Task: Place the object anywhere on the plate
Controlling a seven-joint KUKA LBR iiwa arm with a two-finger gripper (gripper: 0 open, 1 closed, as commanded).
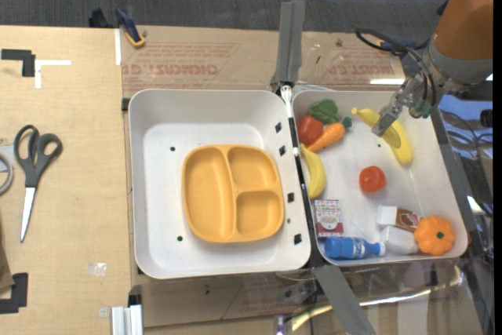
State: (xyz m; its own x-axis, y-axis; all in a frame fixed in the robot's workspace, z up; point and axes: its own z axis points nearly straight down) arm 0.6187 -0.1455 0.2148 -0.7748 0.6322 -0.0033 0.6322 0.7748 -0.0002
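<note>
My gripper (386, 124) low over right bin (453, 192), at stem end of banana (398, 139), likely chosen as graspable. Can't tell finger state; no hold visible. Banana lies on bin floor. Plate (233, 192) waits in left bin (149, 192).

Mirrored print, perhaps "CHEMICAL GE", on the cardboard sheet (196, 59).

Plate (233, 193) in left bin (149, 169); tomato (372, 179), pumpkin (435, 235), bottle (353, 249) in right bin (451, 169); scissors (33, 169) left on bench.
</note>
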